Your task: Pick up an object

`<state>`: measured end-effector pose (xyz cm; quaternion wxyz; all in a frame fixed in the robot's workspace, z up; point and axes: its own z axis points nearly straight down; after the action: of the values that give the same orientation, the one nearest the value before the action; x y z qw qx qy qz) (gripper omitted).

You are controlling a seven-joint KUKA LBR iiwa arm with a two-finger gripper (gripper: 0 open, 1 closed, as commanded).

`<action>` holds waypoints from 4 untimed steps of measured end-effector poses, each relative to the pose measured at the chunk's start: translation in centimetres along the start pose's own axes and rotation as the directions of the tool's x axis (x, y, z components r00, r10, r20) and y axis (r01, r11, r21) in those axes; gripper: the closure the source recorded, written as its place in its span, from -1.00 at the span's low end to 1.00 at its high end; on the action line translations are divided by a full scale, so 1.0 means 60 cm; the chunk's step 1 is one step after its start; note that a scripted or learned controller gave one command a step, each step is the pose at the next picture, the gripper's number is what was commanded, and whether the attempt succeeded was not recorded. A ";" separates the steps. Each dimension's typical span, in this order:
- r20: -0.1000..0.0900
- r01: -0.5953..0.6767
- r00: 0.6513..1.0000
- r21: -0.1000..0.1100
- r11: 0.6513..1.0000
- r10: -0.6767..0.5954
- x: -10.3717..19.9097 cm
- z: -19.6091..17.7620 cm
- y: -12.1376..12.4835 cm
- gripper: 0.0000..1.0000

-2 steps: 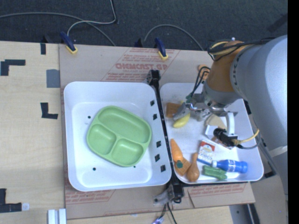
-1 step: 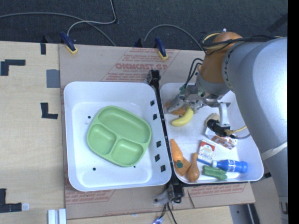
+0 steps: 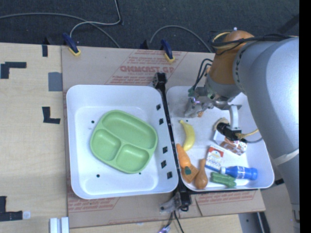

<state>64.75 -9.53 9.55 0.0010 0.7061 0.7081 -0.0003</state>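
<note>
My gripper (image 3: 196,108) hangs over the far left part of the right bin (image 3: 257,149), just beyond the yellow banana (image 3: 188,135). Nothing shows held in it. Nearer the front lie an orange carrot (image 3: 184,161) and a brown drumstick-shaped piece (image 3: 201,174). Right of these sit a small white and red box (image 3: 214,158), a blue and white bottle (image 3: 240,172) on its side, and a green stick (image 3: 223,179). A red and white packet (image 3: 234,145) lies toward the bin's right side.
The left bin (image 3: 77,144) holds a green divided plate (image 3: 123,141). A black clip-lined divider (image 3: 165,130) separates the two bins. The grey arm (image 3: 272,96) with its orange band covers the right bin's far right corner. Cables run along the dark floor behind the bench.
</note>
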 end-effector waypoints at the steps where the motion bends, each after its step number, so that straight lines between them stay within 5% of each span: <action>1: 0.000 0.000 1.000 0.000 1.000 0.000 0.000 0.000 0.000 -1.00; 2: -0.001 -0.002 1.000 -0.001 1.000 0.002 -0.002 0.016 -0.062 -1.00; 3: 0.001 -0.001 1.000 -0.002 1.000 0.001 -0.003 -0.001 -0.061 1.00; 4: -0.002 0.000 1.000 0.000 1.000 0.000 0.076 -0.149 -0.147 1.00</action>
<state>55.91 -4.98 18.49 0.0002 0.7063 0.7079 0.0006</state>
